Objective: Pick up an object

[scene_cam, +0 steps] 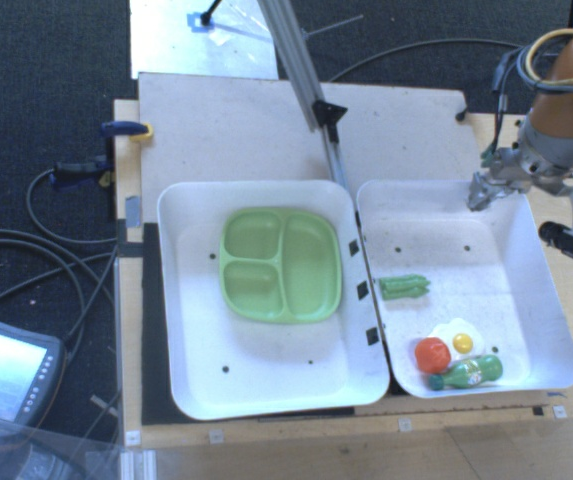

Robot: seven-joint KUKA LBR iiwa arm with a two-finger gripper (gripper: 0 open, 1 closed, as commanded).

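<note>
The right bin holds a green pea pod near its left wall. A red tomato, a fried egg and a small green bottle lie together at its near edge. My gripper hangs over the bin's far rim at the upper right, well away from all of these, with nothing seen between its fingers.
The left bin bears a light green divided plate. A slanted grey pole crosses the back board down to the gap between the bins. Cables and a handheld pendant lie on the floor at left.
</note>
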